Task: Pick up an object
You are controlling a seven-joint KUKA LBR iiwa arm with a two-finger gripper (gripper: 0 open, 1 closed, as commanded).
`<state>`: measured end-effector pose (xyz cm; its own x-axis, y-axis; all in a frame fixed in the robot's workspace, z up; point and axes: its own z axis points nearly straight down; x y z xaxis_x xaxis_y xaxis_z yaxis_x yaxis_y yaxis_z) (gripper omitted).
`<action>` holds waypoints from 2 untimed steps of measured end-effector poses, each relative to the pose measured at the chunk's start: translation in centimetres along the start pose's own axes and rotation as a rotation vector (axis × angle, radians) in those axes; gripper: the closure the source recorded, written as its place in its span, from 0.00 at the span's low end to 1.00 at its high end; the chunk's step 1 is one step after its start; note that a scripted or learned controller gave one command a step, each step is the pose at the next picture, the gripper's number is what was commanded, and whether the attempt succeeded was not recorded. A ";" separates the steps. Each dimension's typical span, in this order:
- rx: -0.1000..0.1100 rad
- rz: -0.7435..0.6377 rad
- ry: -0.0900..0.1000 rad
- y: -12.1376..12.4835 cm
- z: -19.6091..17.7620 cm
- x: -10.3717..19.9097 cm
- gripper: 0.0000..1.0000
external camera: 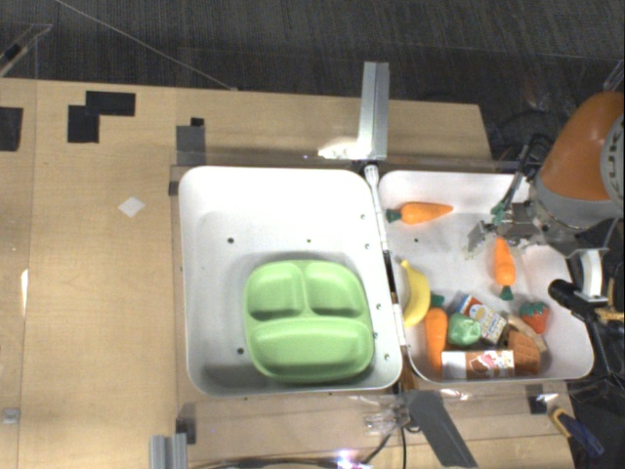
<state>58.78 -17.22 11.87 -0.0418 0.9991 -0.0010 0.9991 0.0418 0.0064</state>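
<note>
Gripper positioned over right bin, near its right wall; finger state not discernible. Small carrot directly beneath gripper, upright-looking, top end at or touching gripper; grasp not confirmed. Second carrot lying near bin's far-left corner, well apart from gripper. Banana along left wall. Third carrot, green item and cartons clustered at near edge. Left bin carrying 1 green compartment tray, towards near edge.
</note>
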 end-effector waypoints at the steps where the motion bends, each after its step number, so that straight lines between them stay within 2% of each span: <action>1: -0.006 0.024 0.000 0.2 2.9 -3.2 0.00; 2: -0.015 0.023 0.001 0.5 1.5 -3.1 1.00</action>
<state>59.46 -20.31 10.37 -0.0187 0.9998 0.0002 0.9996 0.0186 0.0212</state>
